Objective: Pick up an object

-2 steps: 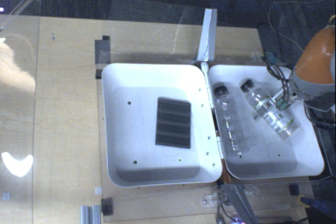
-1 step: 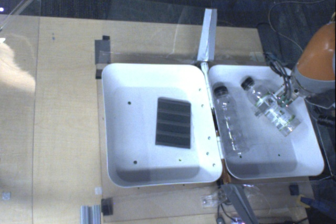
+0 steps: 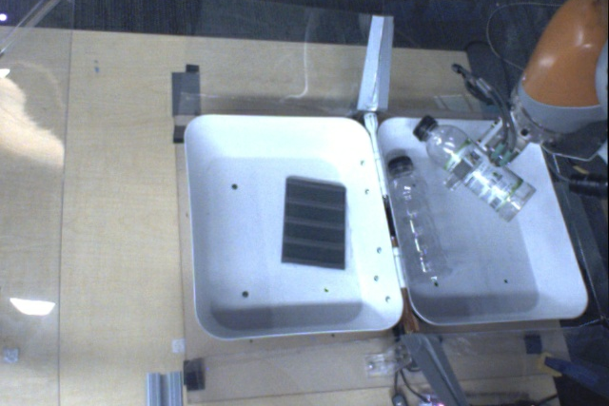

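Camera view. Grey arm with orange band (image 3: 567, 52) enters from the right, wrist angled down and leftward over the right shallow white plastic bin (image 3: 533, 299). Pincer (image 3: 497, 150) sits low over that bin's far half, against a clear plastic bottle with a dark cap (image 3: 468, 166). That bottle lies tilted, cap end up-left of the pincer, ribbed transparent body running down-right beneath it. Whether the pincer is clenched or released cannot be told; its tips merge with the bottle's glare.

Left of the pincer and nearer the camera, a second clear plastic bottle with a dark cap (image 3: 413, 219) lies lengthwise along the bin's left wall, cap toward the far side, apart from the first bottle.

Further left, past the divide, the left shallow white bin (image 3: 219, 204), smooth with rounded corners, carries a flat dark grey ribbed rectangular block (image 3: 315, 222) near its middle.

Both bins rest on a pale wooden tabletop (image 3: 114, 204).
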Motion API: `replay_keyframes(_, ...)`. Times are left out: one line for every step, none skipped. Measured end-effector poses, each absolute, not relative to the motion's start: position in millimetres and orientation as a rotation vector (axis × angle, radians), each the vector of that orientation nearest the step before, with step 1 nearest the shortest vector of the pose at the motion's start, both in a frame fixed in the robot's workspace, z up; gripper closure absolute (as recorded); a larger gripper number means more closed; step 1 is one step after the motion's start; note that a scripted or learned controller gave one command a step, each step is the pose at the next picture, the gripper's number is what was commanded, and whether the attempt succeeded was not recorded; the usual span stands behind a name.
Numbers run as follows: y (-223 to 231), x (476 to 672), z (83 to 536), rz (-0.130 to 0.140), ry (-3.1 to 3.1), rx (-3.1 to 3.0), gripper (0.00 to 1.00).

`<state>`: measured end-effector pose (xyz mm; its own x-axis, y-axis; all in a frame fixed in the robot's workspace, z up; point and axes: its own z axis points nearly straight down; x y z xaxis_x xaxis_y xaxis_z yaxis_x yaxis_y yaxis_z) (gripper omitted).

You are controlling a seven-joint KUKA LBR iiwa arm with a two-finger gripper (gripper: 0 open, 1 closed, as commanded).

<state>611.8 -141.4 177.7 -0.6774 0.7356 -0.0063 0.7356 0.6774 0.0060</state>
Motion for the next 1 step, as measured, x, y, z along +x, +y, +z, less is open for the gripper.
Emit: replay_keyframes(-141.7, 623.1, 121.6, -0.005, 2.825, 1.359, 1.0)
